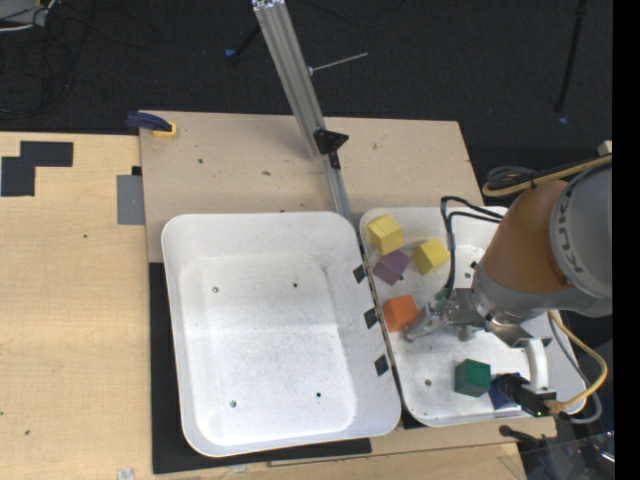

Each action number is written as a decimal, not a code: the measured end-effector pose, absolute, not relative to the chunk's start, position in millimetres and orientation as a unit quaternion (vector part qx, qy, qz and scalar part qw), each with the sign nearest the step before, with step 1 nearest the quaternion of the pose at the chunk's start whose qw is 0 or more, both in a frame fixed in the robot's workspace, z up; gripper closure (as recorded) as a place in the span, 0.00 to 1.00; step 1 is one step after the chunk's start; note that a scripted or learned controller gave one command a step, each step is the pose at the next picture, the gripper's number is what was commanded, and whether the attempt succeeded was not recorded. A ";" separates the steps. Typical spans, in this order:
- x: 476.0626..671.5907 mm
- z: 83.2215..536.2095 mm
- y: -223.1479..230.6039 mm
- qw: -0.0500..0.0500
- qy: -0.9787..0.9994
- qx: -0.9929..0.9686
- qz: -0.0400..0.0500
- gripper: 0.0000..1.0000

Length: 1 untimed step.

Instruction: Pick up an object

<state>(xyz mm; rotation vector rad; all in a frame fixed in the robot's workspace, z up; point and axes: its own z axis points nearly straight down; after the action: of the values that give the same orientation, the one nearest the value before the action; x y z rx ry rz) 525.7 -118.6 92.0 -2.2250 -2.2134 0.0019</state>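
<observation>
My gripper [428, 325] is low inside the right bin [432, 404], just right of an orange block [399, 312]. It comes off the grey arm with its orange band [524, 248], which covers the bin's right part. A purple block [391, 266] lies above the orange one. Two yellow cubes sit further back, one [385, 234] at the bin's far left and one [431, 256] to its right. A green block [472, 377] rests near the front edge, with a small blue object [500, 395] beside it. I see nothing held by the gripper.
The left bin [268, 323] is wide, with a few dark specks on its floor. A slanted aluminium rail [297, 83] rises behind the bins. Black clips [370, 316] sit along the seam between them. Cables [505, 180] trail at the right.
</observation>
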 end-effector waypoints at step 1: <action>525.2 102.2 -119.9 0.003 -0.702 -0.712 0.000 1.00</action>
<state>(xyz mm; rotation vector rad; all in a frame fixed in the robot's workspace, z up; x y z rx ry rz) 525.2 -119.9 102.2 -2.2324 -2.2028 0.0011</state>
